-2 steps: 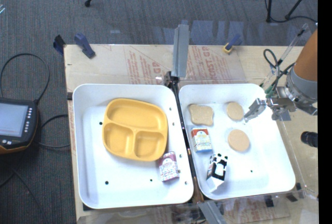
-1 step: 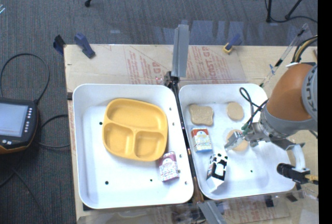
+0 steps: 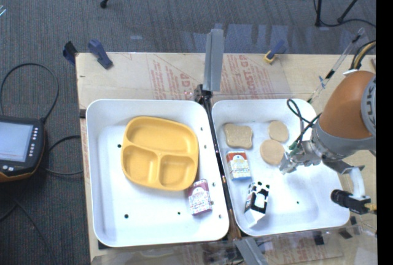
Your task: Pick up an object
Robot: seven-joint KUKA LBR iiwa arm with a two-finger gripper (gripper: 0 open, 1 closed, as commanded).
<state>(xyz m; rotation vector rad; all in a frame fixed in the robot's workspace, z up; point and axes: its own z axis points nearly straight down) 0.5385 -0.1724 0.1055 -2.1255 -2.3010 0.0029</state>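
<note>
One fixed camera looks down at a slant from above on the bench (image 3: pixel 153 76) and both white bins (image 3: pixel 98 135).

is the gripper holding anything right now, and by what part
Cannot be told: the gripper sits low in the right bin beside a round cookie, with no object visibly in its grasp.

grey arm (image 3: pixel 344 141), orange band, black cables

A handheld control pendant (image 3: pixel 18 148) lies on the grey carpet beyond the bench's left edge, its black cable looping behind it. Blue clamps (image 3: pixel 98 53) grip the bench's far-left corner; a yellow-tipped clamp (image 3: pixel 274 52) sits on its far edge.
</note>
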